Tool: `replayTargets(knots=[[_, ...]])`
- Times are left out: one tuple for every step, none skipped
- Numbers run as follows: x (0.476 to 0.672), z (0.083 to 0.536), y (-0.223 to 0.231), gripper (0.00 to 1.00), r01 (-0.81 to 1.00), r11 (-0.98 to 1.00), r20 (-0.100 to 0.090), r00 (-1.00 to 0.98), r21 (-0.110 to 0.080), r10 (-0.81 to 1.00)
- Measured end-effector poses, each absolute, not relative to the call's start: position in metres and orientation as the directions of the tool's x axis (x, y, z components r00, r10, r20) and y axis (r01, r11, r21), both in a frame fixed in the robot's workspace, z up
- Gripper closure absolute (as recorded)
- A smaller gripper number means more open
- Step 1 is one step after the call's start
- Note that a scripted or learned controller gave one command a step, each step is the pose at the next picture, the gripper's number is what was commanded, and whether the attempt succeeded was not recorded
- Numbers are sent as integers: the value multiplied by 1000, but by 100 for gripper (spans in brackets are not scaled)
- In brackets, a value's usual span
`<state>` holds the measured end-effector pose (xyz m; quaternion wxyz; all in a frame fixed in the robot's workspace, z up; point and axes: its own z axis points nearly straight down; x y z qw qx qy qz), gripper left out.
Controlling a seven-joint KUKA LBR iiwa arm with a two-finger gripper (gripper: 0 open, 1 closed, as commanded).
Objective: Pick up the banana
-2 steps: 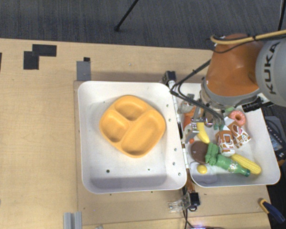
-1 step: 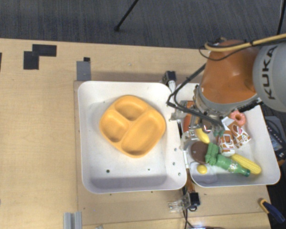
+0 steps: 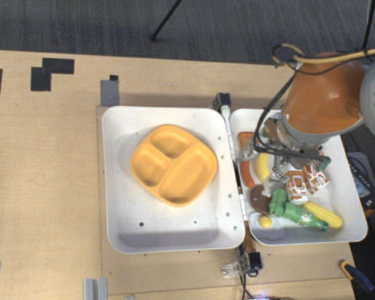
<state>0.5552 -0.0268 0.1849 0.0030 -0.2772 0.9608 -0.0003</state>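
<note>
The bench (image 3: 44,186) carried two white bins side by side. The left bin (image 3: 122,230) held a yellow divided plate (image 3: 174,164) near its middle. The right bin (image 3: 353,220) held small toy foods. The arm (image 3: 322,99) hung over it, its gripper (image 3: 280,167) low among them. The banana (image 3: 262,166) lay near that bin's left wall, just beside the gripper. A corn cob (image 3: 324,215) lay toward the near right corner.
</note>
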Motion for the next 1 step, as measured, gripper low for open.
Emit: replayTargets(knots=[[575, 185, -43, 0, -798, 602, -5, -602, -3, -798]])
